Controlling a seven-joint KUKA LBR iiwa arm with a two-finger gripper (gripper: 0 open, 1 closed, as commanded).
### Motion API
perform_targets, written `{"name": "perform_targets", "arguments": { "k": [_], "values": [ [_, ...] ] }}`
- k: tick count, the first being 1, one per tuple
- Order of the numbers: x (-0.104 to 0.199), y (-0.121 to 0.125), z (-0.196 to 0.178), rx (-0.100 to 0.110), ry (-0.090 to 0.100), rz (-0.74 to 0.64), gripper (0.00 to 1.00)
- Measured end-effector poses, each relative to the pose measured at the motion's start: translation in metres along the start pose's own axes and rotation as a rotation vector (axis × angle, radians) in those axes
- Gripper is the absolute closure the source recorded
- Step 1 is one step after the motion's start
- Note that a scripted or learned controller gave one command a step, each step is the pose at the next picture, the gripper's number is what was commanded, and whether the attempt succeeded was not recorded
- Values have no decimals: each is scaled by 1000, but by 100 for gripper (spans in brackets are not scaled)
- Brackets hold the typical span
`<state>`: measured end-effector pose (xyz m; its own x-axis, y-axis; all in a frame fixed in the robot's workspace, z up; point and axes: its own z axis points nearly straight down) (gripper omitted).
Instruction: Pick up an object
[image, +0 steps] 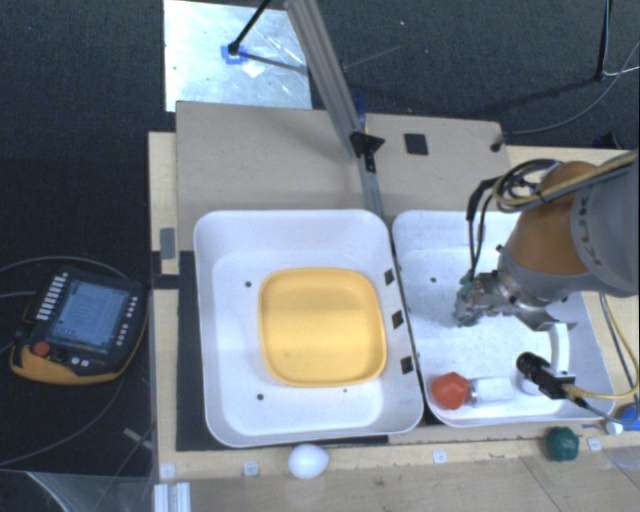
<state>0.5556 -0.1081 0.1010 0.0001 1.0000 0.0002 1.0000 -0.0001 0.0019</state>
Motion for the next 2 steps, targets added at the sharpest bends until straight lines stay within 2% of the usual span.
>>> {"name": "perform_targets", "arguments": {
  "k": [2],
  "values": [
    [-5,-8,-90,-2,-1,-1,100]
  ]
}}
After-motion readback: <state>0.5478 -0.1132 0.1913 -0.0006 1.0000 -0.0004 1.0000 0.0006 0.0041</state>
